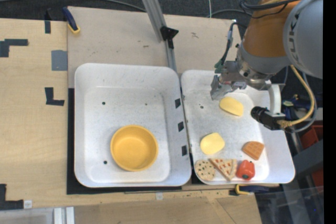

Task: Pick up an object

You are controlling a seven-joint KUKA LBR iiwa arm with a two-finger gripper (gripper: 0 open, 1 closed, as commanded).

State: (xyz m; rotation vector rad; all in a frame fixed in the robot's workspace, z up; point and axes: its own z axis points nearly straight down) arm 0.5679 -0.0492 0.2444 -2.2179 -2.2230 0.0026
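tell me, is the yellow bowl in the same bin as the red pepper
No, the yellow bowl sits in the left bin, while the red pepper lies in the right bin.

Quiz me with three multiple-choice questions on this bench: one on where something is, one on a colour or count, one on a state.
1. Where is the round yellow bowl?
A. left white bin
B. right white bin
C. on the bare bench

2. What colour is the small pepper-shaped toy at the right bin's front edge?
A. blue
B. red
C. green

3. How does the yellow bowl stand?
A. upside down
B. on its side
C. upright, opening up

Answers: 1 A, the bowl lies in the left bin's front part. 2 B, it is red, beside the tan wedge-shaped toy. 3 C, its hollow inside faces the camera.
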